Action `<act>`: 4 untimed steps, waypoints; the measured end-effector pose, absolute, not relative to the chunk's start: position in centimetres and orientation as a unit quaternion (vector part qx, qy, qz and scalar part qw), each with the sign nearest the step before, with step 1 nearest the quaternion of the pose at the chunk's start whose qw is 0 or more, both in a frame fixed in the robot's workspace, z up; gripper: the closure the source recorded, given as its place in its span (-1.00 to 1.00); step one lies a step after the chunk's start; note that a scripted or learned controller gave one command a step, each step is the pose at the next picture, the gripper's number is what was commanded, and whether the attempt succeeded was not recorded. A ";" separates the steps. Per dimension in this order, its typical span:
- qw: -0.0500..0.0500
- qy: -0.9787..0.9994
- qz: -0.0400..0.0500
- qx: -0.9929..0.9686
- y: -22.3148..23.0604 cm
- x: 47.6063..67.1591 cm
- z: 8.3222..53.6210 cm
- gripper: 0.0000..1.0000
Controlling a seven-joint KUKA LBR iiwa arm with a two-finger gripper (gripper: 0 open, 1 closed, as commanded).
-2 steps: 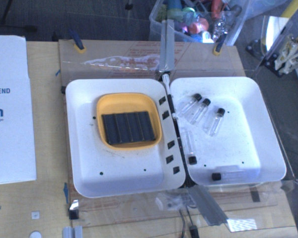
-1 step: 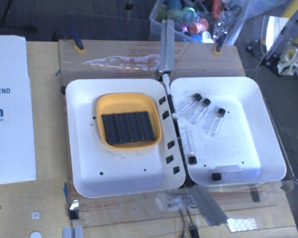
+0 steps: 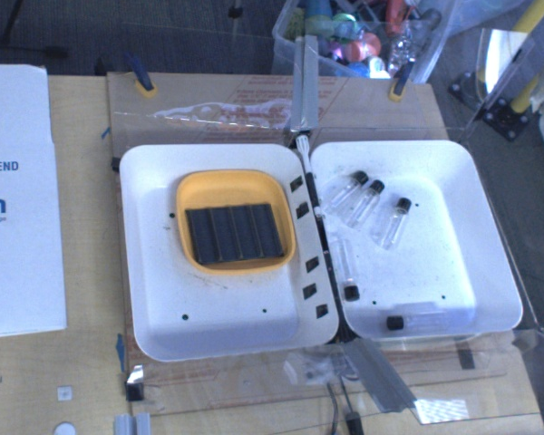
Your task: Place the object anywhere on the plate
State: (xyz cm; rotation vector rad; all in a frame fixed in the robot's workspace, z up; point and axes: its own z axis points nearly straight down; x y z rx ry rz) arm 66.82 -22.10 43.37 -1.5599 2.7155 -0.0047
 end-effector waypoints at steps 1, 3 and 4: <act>0.003 0.761 0.001 -0.648 -22.2 62.5 43.5 1.00; 0.002 0.592 0.002 -0.806 -22.1 66.8 35.9 1.00; 0.003 0.461 -0.001 -0.887 -21.5 64.9 42.1 1.00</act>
